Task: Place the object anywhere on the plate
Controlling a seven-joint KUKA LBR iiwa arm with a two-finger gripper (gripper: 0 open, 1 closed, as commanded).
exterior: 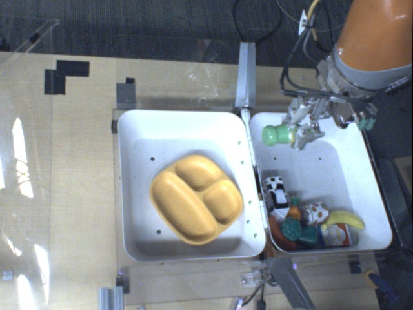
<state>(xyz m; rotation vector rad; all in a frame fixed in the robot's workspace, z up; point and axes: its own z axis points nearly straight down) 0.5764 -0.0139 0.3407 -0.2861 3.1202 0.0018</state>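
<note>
The camera view is showing the gripper [302,129] hanging over the far left corner of the right bin [361,166], with a small green object [279,134] caught between its fingers. The object is lying on its side, its rounded pale-green end pointing toward the divider between the bins, and it is sitting up at the fingers rather than resting with the other items. The fingers are pressing against it, so the grasp is looking firm.

The yellow plate [197,197], a three-section dish, is lying flat in the middle of the left bin [139,173]. Relative to that plate, the green object is sitting off to the right and toward the far side, across the divider, well apart from the plate's rim. Nothing is resting on the plate's sections.

Also to the right of the plate, just past the divider, a cluster of toys [300,221] is crowding the near corner of the right bin: a black-and-white figure [276,189] closest to the plate, and a banana [344,219] farthest from it. The arm's orange band [377,21] is looming above the gripper.
</note>
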